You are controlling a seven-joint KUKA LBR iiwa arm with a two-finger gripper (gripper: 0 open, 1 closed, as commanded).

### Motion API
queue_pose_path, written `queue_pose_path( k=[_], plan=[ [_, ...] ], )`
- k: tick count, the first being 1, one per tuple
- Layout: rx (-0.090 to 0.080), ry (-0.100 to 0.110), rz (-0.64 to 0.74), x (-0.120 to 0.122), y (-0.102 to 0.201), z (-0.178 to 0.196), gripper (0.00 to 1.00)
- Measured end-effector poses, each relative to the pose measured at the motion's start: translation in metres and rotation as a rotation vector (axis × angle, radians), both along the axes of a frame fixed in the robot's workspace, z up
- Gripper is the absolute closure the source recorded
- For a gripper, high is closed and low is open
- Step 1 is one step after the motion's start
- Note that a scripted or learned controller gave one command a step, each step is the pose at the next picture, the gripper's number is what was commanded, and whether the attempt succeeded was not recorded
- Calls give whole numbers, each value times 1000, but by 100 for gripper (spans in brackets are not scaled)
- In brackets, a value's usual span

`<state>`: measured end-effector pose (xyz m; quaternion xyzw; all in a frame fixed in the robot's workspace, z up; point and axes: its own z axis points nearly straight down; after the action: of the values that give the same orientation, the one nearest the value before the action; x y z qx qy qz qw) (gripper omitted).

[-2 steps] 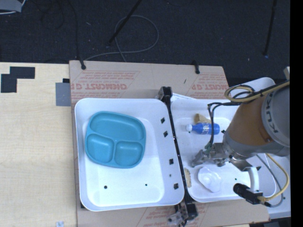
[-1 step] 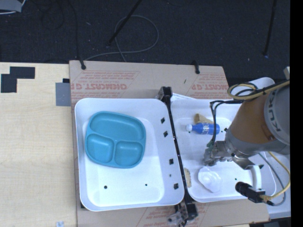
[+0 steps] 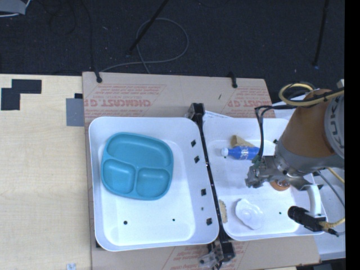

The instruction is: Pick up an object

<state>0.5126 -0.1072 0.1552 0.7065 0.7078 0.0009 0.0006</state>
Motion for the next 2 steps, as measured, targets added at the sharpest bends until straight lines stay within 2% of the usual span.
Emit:
queue_pose_path(
  k=[1,2],
  plan=[
    [-1,-2,-1,5,-3,62,100],
    [0,4,-2,4,-4,68,100]
  ],
)
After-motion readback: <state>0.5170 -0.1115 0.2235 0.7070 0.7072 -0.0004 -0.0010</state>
